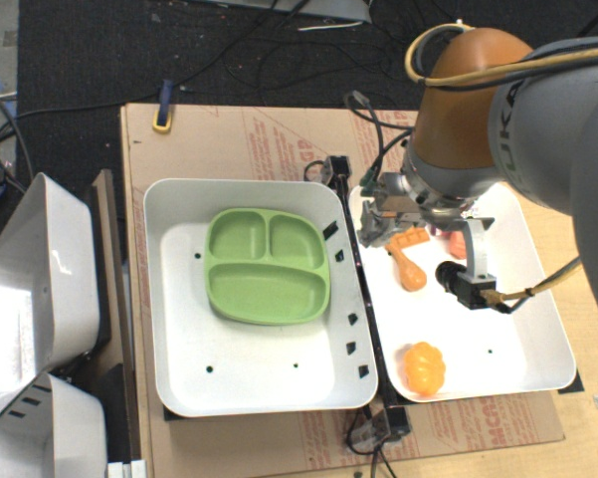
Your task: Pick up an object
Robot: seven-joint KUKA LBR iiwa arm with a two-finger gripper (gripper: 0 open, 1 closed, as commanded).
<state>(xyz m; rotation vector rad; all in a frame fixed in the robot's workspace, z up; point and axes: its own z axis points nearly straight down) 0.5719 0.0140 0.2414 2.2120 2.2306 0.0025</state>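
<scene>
A: Any writing, starting left?

B: Faint red print runs across the cardboard sheet (249, 132) under both bins; too faint to read. Grey letters, perhaps "KU", sit on the arm (537, 118) at far right.

A: What's in the left bin (169, 366)?

B: A green divided plate (268, 265), toward its far side.

A: And the right bin (547, 366)?

B: An orange carrot-like toy (409, 269) near its far left corner, an orange rounded object (424, 367) at the near side.

A: The gripper (428, 222)?

B: Low over the carrot toy's far end. The wrist blocks it; I cannot tell its opening or grasp.
</scene>
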